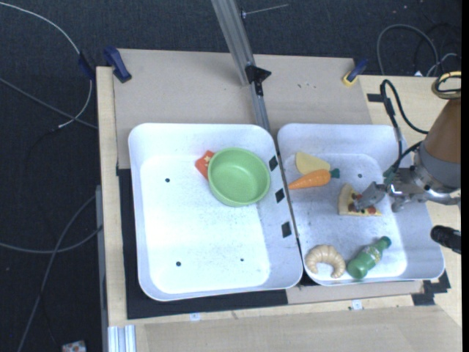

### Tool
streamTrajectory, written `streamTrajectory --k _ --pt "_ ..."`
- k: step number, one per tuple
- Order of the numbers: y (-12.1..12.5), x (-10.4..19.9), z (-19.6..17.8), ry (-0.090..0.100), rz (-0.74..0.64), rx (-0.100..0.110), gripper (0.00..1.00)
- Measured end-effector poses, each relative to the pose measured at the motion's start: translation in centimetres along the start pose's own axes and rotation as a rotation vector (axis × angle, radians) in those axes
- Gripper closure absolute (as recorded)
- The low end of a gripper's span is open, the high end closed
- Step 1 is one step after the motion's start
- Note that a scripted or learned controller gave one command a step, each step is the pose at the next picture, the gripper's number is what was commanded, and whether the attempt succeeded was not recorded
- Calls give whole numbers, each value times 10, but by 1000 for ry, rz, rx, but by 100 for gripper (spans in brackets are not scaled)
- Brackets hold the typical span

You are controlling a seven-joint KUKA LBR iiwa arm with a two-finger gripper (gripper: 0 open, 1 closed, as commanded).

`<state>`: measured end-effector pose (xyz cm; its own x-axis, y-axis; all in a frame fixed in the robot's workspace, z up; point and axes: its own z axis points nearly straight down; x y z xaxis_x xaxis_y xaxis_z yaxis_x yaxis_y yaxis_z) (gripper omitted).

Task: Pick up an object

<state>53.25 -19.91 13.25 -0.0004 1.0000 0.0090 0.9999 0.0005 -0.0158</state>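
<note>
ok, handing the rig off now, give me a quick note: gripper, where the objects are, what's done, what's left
Gripper: low in the right bin, right at the pizza slice toy; can't tell whether it has a grasp on it.
Right bin also holds: carrot with a yellow wedge behind it, croissant and green bottle along the near edge.
Left bin: green bowl with an orange-red piece at its left side.
Done: arm is down at an object. Nothing visibly lifted.
Left: confirm a grasp and raise an object out of the bin.
</note>
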Motion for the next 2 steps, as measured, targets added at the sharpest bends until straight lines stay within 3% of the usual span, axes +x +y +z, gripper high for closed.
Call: streamTrajectory --k 1,2 --pt "-1 1 40 1 1 -1 0" --pt "1 1 25 -1 1 -9 100"
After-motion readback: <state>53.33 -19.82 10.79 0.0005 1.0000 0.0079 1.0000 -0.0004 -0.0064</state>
